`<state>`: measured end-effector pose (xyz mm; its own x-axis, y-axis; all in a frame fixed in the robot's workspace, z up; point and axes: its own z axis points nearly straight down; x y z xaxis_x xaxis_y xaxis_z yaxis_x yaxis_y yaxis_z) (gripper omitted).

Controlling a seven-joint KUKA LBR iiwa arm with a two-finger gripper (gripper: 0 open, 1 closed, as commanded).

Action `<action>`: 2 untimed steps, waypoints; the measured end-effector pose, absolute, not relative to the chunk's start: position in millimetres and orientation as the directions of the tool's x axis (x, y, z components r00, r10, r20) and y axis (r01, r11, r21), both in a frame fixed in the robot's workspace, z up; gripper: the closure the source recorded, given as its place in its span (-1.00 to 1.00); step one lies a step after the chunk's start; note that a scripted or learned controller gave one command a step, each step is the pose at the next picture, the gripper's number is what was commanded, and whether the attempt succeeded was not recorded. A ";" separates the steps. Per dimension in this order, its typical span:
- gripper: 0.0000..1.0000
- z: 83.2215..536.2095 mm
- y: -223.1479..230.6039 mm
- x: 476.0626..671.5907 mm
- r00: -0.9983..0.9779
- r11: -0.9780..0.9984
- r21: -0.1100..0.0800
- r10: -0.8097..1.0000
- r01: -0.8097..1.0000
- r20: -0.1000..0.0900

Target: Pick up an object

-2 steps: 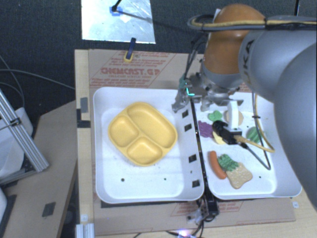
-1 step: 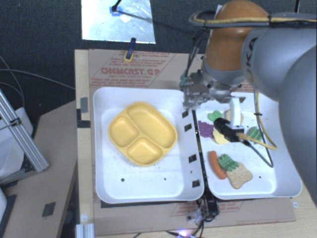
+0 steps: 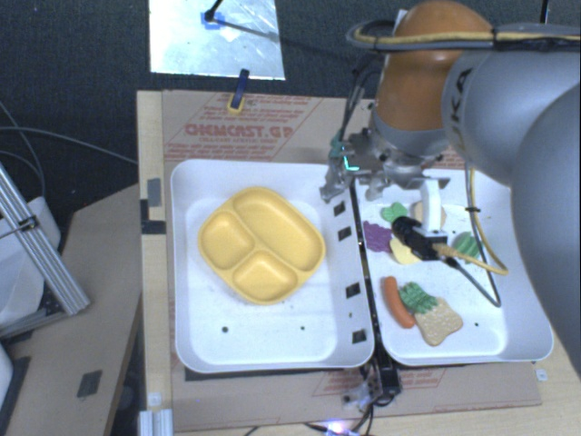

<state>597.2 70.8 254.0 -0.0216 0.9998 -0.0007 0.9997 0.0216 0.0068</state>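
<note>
My gripper [image 3: 359, 187] hangs over the far left corner of the right bin [image 3: 508, 334], close to the divider between the two bins. Just below it in that bin lie a small green piece [image 3: 394, 213], a purple piece [image 3: 376, 236] and a yellow piece [image 3: 401, 253]. Another green piece [image 3: 466, 242] sits further right. Toward the front lie an orange carrot [image 3: 396, 302], a green leafy piece [image 3: 417, 294] and a tan cracker-like piece [image 3: 439, 323]. I see nothing held in the gripper.
A yellow divided plate [image 3: 261, 243] lies in the left bin [image 3: 272, 343]. The grey arm with its orange band [image 3: 436, 62] covers the right bin's far right part. Cardboard [image 3: 245, 130] lies under both bins.
</note>
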 end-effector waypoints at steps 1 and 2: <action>1.00 264.9 71.0 597.8 -0.027 0.027 0.009 1.000 1.000 0.000; 1.00 275.6 71.2 598.6 -0.033 0.033 0.012 0.999 0.999 -0.001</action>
